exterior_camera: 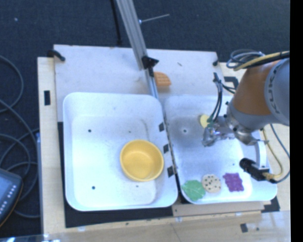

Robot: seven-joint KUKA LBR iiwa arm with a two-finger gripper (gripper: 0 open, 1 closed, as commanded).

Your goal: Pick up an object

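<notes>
Right shallow white bin (189, 116): small yellow object (204, 120) near far wall, just beside gripper (209, 137), jaws' state impossible to tell; flat green (193, 189), tan cookie-like (211, 183) and purple (234, 181) pieces along near wall, probably light, best pinched across edges.

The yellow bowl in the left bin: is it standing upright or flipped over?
Upright. The yellow bowl shows its open mouth and hollow inside to the camera, with the rim on top, resting on the left bin floor. Nothing visible inside it.
</notes>
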